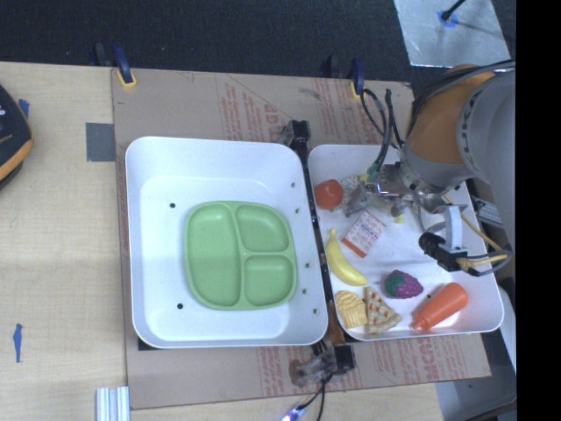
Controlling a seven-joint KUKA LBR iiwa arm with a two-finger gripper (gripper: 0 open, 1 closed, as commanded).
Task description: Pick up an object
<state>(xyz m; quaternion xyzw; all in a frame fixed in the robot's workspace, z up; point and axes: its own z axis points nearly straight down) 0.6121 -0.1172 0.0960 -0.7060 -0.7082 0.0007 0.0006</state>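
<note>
The right bin [399, 160] holds several toy foods: a red tomato [329, 193], a white and red packet [364, 232], a yellow banana [344, 260], purple grapes [402, 283], an orange carrot [440, 306], a waffle [350, 307] and a pizza slice [379, 310]. My gripper [361, 194] is low in the upper part of this bin, just right of the tomato and above the packet. The grey arm with its orange band [443, 130] covers the bin's upper right corner. Nothing shows held in the gripper.
The left bin [158, 174] holds a green divided plate [238, 254]. Both bins rest on a cardboard sheet [219, 103] clamped at the back. A yellow and black object [10, 134] lies at the bench's far left edge. Cables run beside the wrist.
</note>
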